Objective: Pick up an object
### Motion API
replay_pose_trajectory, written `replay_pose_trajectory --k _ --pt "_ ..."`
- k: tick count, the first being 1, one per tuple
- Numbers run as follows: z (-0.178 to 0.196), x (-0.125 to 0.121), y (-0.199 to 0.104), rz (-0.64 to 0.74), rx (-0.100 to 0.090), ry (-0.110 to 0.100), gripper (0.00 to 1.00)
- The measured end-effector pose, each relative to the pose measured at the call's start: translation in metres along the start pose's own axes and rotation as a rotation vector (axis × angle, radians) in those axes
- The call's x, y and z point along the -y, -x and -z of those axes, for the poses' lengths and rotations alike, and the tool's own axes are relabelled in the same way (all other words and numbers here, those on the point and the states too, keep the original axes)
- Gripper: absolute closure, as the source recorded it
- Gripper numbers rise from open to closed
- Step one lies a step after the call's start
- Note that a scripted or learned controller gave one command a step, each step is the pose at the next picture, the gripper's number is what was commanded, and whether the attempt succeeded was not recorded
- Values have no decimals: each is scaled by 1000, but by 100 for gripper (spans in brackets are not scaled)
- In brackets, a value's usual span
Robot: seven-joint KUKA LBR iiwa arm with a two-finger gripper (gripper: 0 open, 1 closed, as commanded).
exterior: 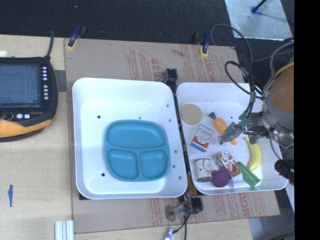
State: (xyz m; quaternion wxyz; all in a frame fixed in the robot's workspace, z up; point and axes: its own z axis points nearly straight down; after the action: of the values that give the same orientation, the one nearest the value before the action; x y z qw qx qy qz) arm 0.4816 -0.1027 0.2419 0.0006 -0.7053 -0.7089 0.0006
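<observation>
Reaching in from the right, over the right bin [235,91], with the gripper [231,134] hovering low above the bin's middle. Fingers parting slightly, dark tips angling down and left, gripping nothing. Pointing toward the gap between the carrot [219,123] and the small carton [202,137], the carrot sitting just beside the tips, orange with a green top, apparently untouched.

Lying around the gripper in the right bin: a tan disc [191,114] near the upper left corner; the white carton with red and blue print below it; a can [202,169] on its side toward the lower left; a purple lump [220,177] touching the can's right; a brown-and-white packet [227,162] just above the lump; a green stick [248,174] slanting along the lower right; a banana [254,156] standing near the right wall, just above the green stick.

Sitting in the left bin [85,134]: a blue tray [136,150] with three compartments, roughly centred.

Resting on brown cardboard [125,59], both bins side by side, walls touching along the middle. Lying well apart to the left on the bench: a pendant [22,96] with a screen and an orange underside. Trailing across the upper right, black cables [235,59] looping toward the arm.
</observation>
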Motion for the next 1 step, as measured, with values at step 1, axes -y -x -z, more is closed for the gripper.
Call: replay_pose_trajectory --k 1 --pt "-151 5 17 0 1 0 0"
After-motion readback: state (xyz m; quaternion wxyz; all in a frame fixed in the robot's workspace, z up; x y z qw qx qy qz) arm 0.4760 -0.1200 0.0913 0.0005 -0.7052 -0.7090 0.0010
